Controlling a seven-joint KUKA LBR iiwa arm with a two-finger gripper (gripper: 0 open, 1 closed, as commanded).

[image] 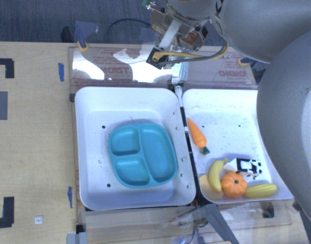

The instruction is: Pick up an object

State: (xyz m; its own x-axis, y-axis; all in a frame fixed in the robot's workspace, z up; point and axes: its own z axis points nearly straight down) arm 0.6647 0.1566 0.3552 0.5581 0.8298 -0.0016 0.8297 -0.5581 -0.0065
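Note:
An orange carrot lies near the left wall of the right bin. At that bin's near edge a yellow banana, a small orange pumpkin and a long yellow piece are bunched together. A black-and-white toy sits just behind them. My gripper hangs high over the far rim where the two bins meet, well away from all of these. Nothing shows in its grasp.
A blue divided plate fills the middle of the left bin. The arm's large grey body covers the right bin's right side. Shiny taped panels run along the bench behind the bins.

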